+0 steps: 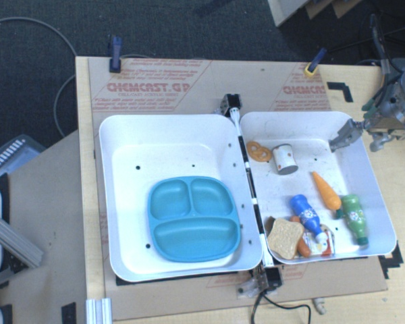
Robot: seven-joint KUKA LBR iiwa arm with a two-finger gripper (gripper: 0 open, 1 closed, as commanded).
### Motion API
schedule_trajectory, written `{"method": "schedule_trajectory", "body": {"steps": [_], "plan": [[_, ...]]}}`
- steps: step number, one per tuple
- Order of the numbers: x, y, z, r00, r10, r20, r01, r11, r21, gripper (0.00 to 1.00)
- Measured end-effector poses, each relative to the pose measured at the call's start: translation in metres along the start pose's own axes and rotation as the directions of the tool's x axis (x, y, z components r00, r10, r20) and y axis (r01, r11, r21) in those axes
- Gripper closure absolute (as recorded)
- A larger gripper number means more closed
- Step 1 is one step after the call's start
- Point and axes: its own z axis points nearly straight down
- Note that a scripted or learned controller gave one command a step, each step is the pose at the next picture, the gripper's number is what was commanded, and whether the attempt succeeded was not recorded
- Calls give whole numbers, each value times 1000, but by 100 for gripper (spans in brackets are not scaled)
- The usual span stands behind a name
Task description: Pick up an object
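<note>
My gripper (360, 140) hangs over the far right rim of the right bin (385, 229), open, with nothing between its fingers. One finger (342, 137) points into the bin's back right corner. In that bin lie a pretzel (258, 152), a silver can (284, 159), an orange carrot (327, 190), a blue bottle (306, 214), a green bottle (354, 217) and a slice of bread (285, 237). The can and the carrot are the nearest to the gripper, left of it and below it in the view.
The left bin (121, 147) holds a blue divided plate (192, 218). A black divider (246, 174) runs between the bins. Small red and white items (319, 245) lie beside the bread. Clamps (115, 52) hold the cardboard at the back.
</note>
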Motion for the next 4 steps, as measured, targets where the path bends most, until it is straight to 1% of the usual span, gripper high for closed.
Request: {"method": "schedule_trajectory", "body": {"steps": [1, 2, 3, 4], "plan": [[49, -44, 156, 1000, 1, -2, -1, 1000, 5, 0], [67, -50, 186, 1000, 1, -2, -1, 1000, 3, 0], [65, -40, 186, 1000, 0, 0, 0, 1000, -1, 0], [60, -67, 186, 1000, 1, -1, -1, 1000, 3, 0]]}}
